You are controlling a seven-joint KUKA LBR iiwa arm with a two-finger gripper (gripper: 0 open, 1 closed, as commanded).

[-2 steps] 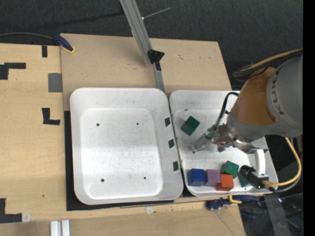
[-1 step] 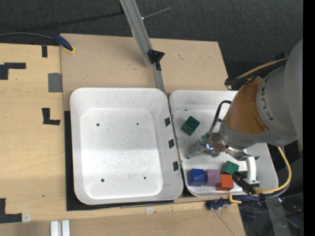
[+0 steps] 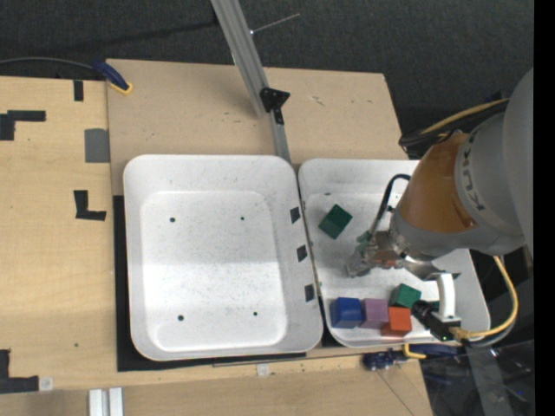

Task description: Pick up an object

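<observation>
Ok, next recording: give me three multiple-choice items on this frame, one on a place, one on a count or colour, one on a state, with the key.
1. Which bin holds the blocks?
A. the left bin
B. the right bin
C. both bins

2. What colour is the block lying apart from the others, near the middle of its bin?
A. blue
B. orange
C. dark green

3. How does the gripper stand to the blocks?
A. low in the bin, clear of the blocks
B. lifting the blue block
C. high above the left bin

Key: 1 B, every block lies in the right bin. 2 C, the green block lies alone, the others cluster near the bin's front edge. 3 A, the gripper sits between the groups.
</observation>
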